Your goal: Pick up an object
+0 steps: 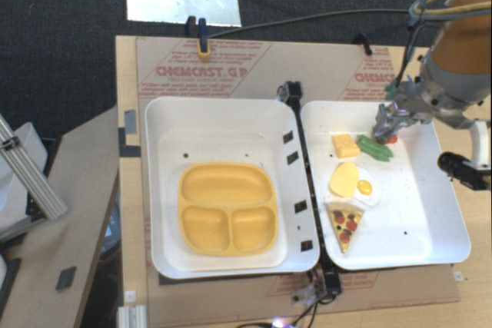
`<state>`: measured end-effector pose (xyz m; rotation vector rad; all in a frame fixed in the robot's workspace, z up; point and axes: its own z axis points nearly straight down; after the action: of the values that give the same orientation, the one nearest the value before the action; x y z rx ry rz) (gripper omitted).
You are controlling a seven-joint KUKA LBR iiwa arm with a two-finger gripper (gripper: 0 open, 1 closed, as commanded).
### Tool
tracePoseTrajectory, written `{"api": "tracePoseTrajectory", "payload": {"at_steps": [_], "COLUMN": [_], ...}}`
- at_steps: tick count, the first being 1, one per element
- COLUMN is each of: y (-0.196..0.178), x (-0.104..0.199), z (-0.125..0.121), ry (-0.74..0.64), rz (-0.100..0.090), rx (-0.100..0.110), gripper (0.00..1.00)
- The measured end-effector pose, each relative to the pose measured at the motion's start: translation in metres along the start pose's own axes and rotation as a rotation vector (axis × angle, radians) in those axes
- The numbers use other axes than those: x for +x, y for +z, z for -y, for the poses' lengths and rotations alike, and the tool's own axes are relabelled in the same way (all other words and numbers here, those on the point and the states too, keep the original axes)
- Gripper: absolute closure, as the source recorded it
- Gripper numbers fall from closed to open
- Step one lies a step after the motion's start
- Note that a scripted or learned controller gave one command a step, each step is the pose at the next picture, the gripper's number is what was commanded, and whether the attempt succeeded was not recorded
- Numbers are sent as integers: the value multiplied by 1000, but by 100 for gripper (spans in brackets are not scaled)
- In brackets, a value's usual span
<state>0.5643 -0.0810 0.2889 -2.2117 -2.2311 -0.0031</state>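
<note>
End effector (387, 127) low over green toy (374, 149), cheese block (345, 145) beside

Single fixed cam above bench (254, 57), slanted down, taking in both bins (223, 115) w/ floor beyond.

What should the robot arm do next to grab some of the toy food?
Probably lower a little straight down. The gripper hangs at the far end of the right bin, right over the green toy and a small red piece. The cheese block sits just beside them, so a straight drop seems best to avoid bumping it.
</note>
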Motion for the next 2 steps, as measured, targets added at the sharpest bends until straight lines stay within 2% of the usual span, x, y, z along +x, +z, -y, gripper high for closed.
{"api": "tracePoseTrajectory", "payload": {"at_steps": [2], "y": [31], "x": [86], "z": [40], "ry": [0], "rz": [-1], "rx": [2], "gripper": [100]}}
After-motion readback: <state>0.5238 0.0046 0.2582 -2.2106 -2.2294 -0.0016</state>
